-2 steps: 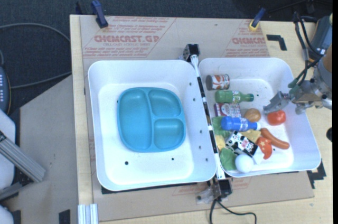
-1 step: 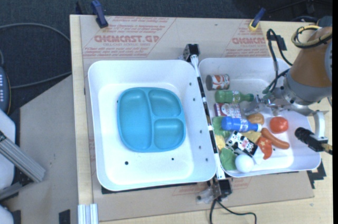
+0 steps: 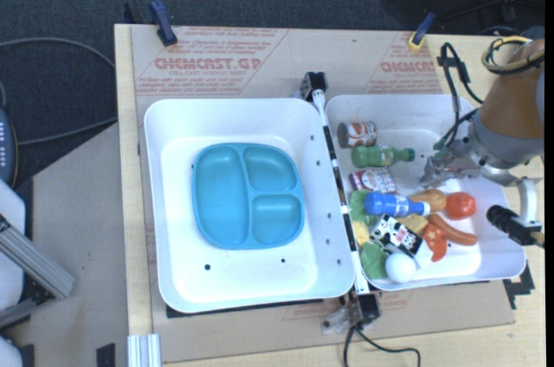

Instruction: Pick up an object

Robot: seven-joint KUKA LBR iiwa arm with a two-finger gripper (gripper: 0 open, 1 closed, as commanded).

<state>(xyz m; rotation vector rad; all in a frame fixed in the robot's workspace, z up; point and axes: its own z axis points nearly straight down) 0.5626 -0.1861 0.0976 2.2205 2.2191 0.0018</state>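
Arm (image 3: 511,110) reaching in, gripper (image 3: 440,170) over right bin (image 3: 415,107)

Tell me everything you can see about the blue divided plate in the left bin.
The blue plate is a light-blue tray with rounded corners that looks like smooth plastic. Raised ridges split it into three compartments: one long section on its left, two smaller ones on its right. All three hold nothing. It lies flat, face up, near the middle of the left white bin, resting on the bin floor.

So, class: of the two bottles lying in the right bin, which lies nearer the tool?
The green bottle, toward the bin's far side; the blue bottle lies lower, farther from the tool.
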